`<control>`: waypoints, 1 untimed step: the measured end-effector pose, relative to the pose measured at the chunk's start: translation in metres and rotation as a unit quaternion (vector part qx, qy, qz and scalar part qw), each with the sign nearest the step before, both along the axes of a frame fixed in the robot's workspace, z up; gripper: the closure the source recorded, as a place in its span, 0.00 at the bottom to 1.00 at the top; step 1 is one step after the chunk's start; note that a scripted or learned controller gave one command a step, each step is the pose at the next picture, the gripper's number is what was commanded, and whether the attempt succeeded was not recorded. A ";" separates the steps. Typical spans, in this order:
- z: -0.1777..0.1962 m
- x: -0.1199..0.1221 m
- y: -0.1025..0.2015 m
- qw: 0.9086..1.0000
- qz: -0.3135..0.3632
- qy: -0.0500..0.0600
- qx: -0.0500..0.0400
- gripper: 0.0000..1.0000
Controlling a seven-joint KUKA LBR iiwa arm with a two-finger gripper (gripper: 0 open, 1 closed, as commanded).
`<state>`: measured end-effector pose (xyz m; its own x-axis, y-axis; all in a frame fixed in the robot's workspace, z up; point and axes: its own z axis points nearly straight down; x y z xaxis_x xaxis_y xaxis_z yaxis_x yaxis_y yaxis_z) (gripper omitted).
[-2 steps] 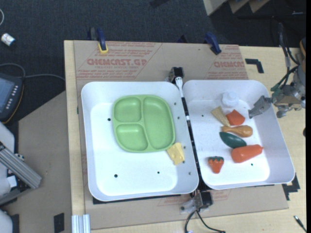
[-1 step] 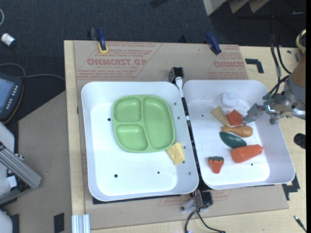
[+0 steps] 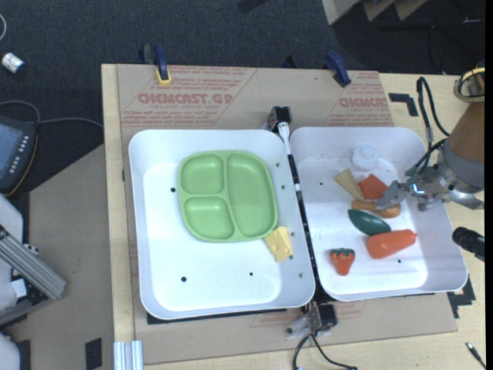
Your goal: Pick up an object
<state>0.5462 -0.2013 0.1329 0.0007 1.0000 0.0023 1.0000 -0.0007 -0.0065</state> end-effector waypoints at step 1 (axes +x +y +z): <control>-0.050 0.000 0.000 1.000 0.001 -0.003 -0.001 0.00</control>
